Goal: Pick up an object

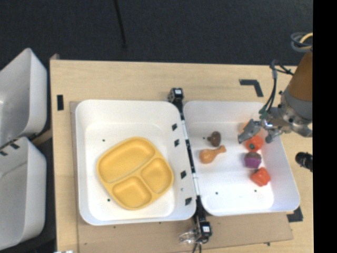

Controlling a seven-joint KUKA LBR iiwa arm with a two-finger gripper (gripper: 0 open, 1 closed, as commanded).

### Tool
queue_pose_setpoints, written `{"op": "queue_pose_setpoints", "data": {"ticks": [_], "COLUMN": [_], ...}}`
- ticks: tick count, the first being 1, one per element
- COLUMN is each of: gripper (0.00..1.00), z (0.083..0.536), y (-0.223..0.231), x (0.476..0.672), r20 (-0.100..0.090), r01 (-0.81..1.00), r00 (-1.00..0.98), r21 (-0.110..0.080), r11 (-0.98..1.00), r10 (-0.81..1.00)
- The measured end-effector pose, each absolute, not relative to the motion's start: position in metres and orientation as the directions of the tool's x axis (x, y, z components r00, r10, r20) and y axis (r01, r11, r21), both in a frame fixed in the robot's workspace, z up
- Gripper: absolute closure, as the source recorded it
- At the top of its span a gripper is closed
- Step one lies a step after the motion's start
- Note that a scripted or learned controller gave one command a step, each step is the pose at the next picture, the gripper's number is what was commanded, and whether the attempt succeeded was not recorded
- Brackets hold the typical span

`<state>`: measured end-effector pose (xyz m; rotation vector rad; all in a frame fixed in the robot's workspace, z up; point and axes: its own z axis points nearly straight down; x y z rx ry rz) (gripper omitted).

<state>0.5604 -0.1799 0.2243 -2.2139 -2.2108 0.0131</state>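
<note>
Over the right bin (231, 204), toward its 2 o'clock corner, the jaws (258, 132) are seen spread open, one grey finger reaching out toward 9 o'clock and the other lying nearer the wrist. Between them, and partly covered by them, an orange-red piece (256, 144) is seen; whether it is touched by either finger cannot be told, and nothing is seen to be lifted. Just at 6 o'clock of that piece a purple object (253, 160) rests on the bin floor, and further toward 6 o'clock a red object (260, 177) lies close beside it. Toward 9 o'clock of the jaws a small brown lump (214, 138) is seen, and just below it a tan drumstick-shaped toy (211, 154) lies with its thin end pointed toward 3 o'clock; both are well apart from the fingers. The arm (301, 88) is brought in from 3 o'clock, its orange band seen above the wrist.

Across the divider, at 9 o'clock, the left bin (89, 120) is occupied by a yellow plate with three compartments (135, 172), laid flat near its middle. Both bins are carried side by side on a pale wooden worktop (131, 78), and white containers (21, 94) stand off its 9 o'clock edge.
</note>
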Motion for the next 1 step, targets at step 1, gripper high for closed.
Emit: {"op": "queue_pose_setpoints", "data": {"ticks": [1], "gripper": [0.00], "z": [0.2305], "y": [-0.1795], "x": [0.5628], "r20": [0.001], "r01": [1.000], "r00": [-0.002], "r21": [-0.005], "r11": [0.002], "r10": [1.000]}}
